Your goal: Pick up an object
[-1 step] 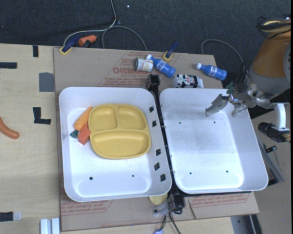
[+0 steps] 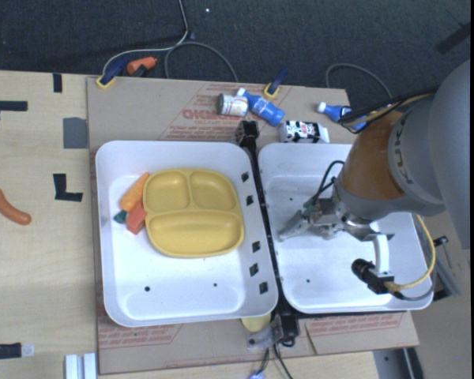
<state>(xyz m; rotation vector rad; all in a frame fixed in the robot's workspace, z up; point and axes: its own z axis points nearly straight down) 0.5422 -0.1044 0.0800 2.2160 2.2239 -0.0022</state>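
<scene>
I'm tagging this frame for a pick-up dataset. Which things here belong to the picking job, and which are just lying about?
Job:
- pincer, over the right bin
- yellow divided plate, left bin
- carrot
- red piece

Lying about:
- sausage on the bench
- blue bottle
- orange clamp
- cables

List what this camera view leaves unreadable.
- End effector in the right bin: its tips blur together, so any grasp is unclear.
- Orange and red items: partly tucked under the yellow divided plate.
- Small bottles behind the bins: labels too small.
</scene>
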